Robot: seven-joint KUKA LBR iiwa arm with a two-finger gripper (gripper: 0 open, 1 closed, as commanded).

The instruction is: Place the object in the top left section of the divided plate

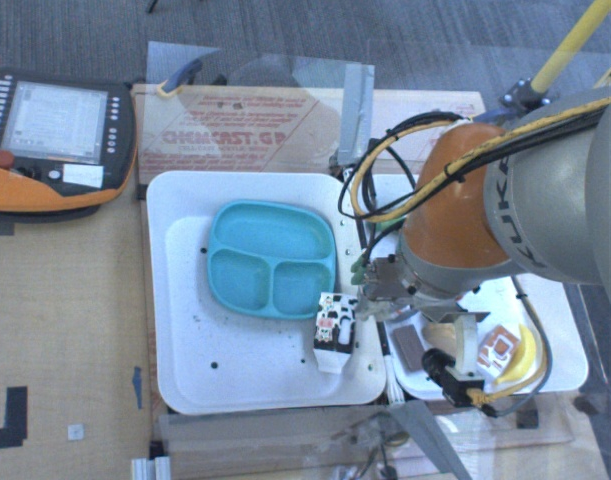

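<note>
In the left bin [175, 298] I see the small cow-print carton [334, 330] standing just off the blue divided plate's [270, 260] lower right corner, the gripper [370, 293] beside it; its grip I cannot tell.

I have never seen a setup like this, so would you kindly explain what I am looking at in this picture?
This is one camera fixed above a workbench, looking down at a slant. The big grey and orange shape on the right is a robot arm reaching in over the bench. Two shallow white bins sit side by side: the left bin holds a blue divided plate with three sections, all bare. Just off the plate's lower right corner is a small carton with a black and white cow pattern, right by the arm's end; whether it is gripped I cannot tell. The right bin holds several small items, including something yellow. The orange-edged screen device at the left looks like the arm's handheld controller.
</note>
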